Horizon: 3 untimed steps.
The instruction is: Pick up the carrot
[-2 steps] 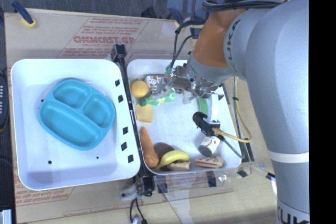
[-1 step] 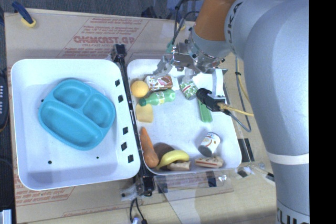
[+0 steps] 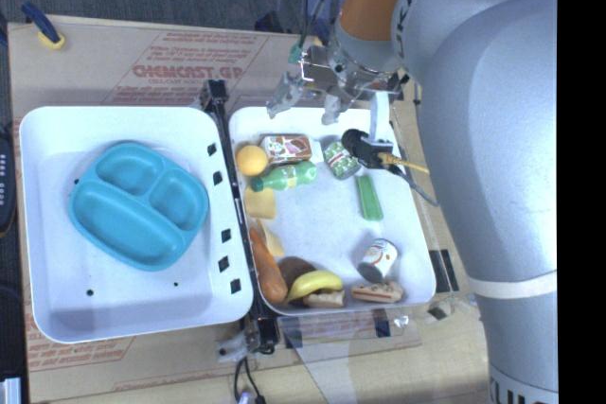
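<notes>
The carrot (image 3: 266, 266) is a long orange piece lying along the left wall of the right bin (image 3: 413, 215), near its front corner, partly tucked against a yellow banana (image 3: 315, 282) and a brown item (image 3: 295, 268). My gripper (image 3: 305, 104) hangs above the back edge of the right bin, well behind the carrot. Its two grey fingers (image 3: 280, 99) are spread apart with nothing between them, so it is open.
The right bin also holds an orange ball (image 3: 251, 160), a green bottle (image 3: 287, 176), a snack packet (image 3: 287, 148), a green stick (image 3: 368, 197), a small can (image 3: 379, 256) and yellow cheese (image 3: 261, 202). A blue divided plate (image 3: 140, 203) lies in the left bin (image 3: 57, 317).
</notes>
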Each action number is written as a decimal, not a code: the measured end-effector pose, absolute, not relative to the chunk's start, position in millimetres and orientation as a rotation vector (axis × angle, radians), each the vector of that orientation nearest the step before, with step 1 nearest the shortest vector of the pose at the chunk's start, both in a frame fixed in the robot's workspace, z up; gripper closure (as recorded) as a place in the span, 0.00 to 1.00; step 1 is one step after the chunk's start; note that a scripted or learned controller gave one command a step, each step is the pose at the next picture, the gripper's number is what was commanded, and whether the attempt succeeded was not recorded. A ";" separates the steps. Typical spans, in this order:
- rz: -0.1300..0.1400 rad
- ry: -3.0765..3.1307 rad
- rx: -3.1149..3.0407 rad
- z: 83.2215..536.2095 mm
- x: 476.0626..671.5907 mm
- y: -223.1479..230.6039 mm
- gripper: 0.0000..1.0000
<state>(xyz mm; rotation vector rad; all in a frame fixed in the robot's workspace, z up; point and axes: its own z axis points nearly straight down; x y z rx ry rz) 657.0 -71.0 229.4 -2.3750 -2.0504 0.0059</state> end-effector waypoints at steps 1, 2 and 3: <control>-0.001 -2.177 -2.277 362.7 643.4 -101.1 0.00; 0.021 -2.161 -2.262 239.6 623.5 -97.4 0.00; 0.020 -2.275 -2.146 156.8 572.0 -90.4 0.00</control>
